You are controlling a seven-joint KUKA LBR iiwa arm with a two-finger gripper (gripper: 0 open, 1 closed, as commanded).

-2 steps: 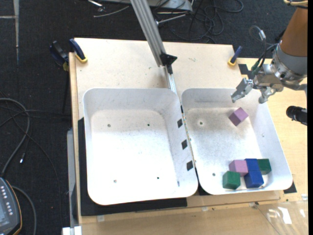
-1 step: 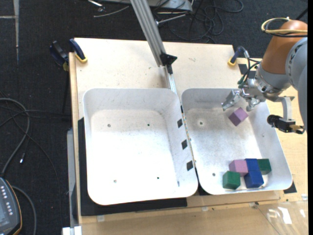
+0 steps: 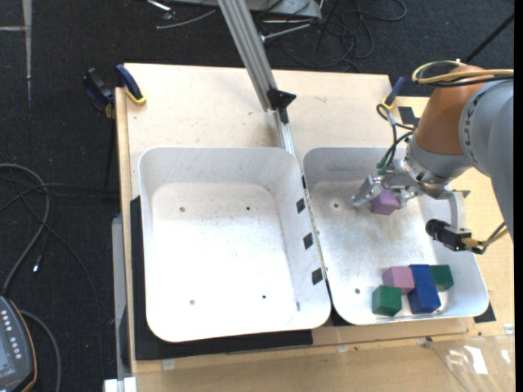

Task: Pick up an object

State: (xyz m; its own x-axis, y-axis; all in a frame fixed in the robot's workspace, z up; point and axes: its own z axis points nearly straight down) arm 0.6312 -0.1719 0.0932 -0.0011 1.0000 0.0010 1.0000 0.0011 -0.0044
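Presently the arm reaches in from the right over the right-hand bin, with its tool lowered into the upper middle part of that bin. A small purple block sits directly at the fingertips, seemingly between them, with one grey finger showing on its left side. The fingers appear closed most of the way onto this block, so the tool probably has hold of it, though from this slanted angle I cannot confirm whether the block is lifted clear of the bin floor or resting on it.

The relation that governs the next move is therefore vertical, not lateral: the purple block lies immediately under the tool, with no sideways offset visible. The block is roughly cubic (no long axis worth aligning to). My judgement is that a straight upward lift is what the step calls for, and that the risk is the block slipping out if the grip is only on a corner.

The remaining objects lie well apart from the tool, clustered in the near right corner of the same bin: a pink block, a blue block, a dark green block and a green block. The left-hand bin stands beside it on the worktop.
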